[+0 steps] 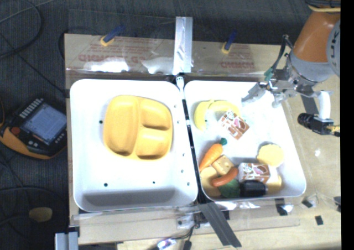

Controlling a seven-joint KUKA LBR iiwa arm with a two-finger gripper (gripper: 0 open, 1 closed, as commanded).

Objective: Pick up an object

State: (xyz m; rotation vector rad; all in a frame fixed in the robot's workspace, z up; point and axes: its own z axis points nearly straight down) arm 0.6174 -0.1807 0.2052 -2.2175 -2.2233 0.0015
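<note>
one small carton (235, 125) | lies below-left of jaws (265, 92), apart

The gripper (264, 93) hangs over the upper right part of the right bin (292, 149), above bare white floor, holding nothing. Below it lie a small carton (234, 125), a carrot (212, 154) and other toy foods. A yellow tray (138, 126) sits in the left bin (83, 149).

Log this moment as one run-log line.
gripper: above right bin far edge, nothing held | yellow tray: left bin | carrot: untouched
</note>
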